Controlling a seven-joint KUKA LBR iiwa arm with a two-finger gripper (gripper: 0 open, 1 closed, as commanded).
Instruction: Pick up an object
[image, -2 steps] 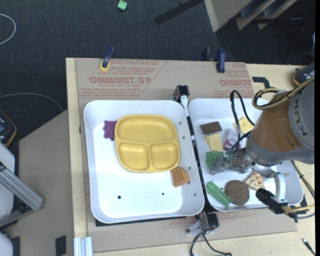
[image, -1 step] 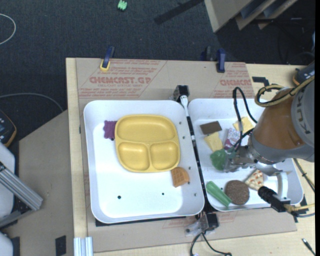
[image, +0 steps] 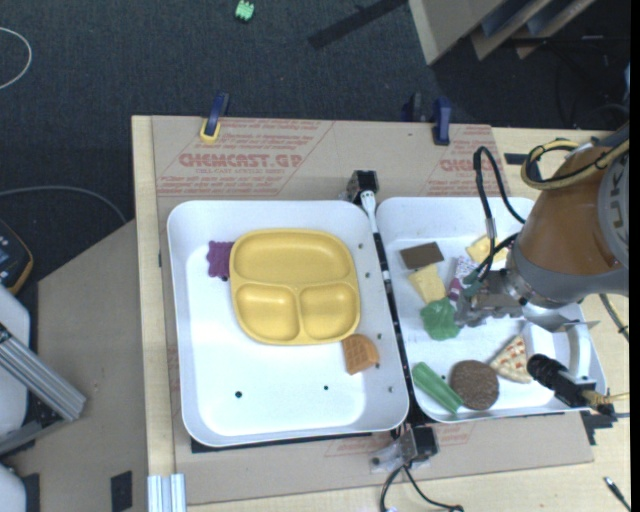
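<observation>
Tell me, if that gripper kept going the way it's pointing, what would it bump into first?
Most likely the green lump right at the tip of the gripper in the right bin; the height gap is unclear.

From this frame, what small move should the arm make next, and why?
Probably a short descent. The end effector sits in the right white bin, just beside the round green toy vegetable, and nothing visibly sits between its tips, so lowering onto that piece looks the nearest grasp.

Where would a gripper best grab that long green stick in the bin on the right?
Probably across the middle of the green stick, coming straight down. It lies flat and slanted in the right bin, so its narrow width suits two fingers. The brown round patty crowds its lower end, so the upper half looks safer.
</observation>
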